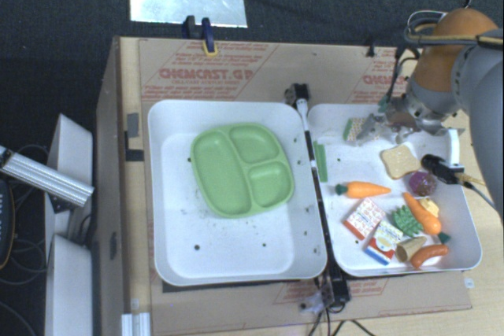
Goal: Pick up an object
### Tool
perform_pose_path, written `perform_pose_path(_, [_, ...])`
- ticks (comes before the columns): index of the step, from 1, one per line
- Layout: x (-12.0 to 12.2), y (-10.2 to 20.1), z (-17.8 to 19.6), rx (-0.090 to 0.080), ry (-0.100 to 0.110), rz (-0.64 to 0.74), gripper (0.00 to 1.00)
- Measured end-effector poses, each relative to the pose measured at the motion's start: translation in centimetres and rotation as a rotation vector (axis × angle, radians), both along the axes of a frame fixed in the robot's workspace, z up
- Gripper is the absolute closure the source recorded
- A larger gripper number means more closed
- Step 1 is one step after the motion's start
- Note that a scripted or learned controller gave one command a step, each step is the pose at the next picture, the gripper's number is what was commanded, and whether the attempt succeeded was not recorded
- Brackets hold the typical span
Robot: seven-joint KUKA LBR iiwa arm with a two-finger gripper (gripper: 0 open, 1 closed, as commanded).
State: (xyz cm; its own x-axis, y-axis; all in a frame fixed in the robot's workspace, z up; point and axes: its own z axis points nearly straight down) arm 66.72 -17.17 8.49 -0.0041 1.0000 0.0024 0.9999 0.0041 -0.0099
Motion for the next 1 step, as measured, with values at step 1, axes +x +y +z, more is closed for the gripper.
perform_pose_path(1, [0.01, -0.28, 0.02, 0.000, 0.000, 0.001, 0.00])
